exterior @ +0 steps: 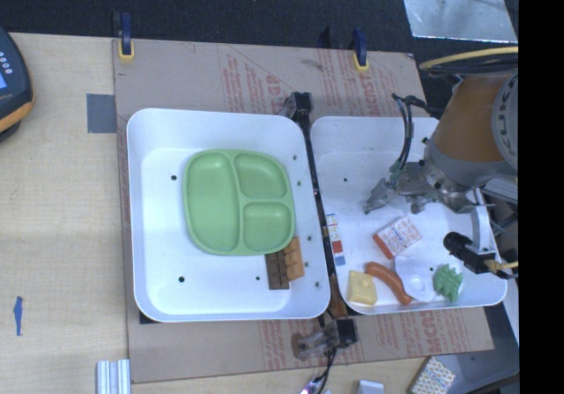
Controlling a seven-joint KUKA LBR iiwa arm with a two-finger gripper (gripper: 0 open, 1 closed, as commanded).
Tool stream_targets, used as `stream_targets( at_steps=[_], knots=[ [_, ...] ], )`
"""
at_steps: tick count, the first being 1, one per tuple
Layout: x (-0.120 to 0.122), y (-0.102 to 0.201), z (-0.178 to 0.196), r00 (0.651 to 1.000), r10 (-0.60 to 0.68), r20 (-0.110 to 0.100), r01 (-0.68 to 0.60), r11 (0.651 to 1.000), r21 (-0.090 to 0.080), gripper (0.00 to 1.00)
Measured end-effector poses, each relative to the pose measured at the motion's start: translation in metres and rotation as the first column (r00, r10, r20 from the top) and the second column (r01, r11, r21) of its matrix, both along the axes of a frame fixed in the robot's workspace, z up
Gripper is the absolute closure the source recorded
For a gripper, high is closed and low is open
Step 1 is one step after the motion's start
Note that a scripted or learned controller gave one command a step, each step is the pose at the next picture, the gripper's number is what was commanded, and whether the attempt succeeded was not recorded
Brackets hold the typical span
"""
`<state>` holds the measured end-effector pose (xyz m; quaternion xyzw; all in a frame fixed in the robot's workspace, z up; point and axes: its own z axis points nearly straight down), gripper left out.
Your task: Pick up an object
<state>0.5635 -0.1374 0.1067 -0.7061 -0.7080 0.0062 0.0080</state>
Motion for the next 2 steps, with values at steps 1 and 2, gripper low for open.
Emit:
stream_targets(
  at_steps=[1,2],
  knots=[
    [-0.049,0.020,-0.006,1.000,0.001,0.022,-0.001,1.000,-0.006,0.00],
    [-0.047,0.018,0.006,1.000,0.003,0.022,-0.003,1.000,-0.007,1.00]
  ],
)
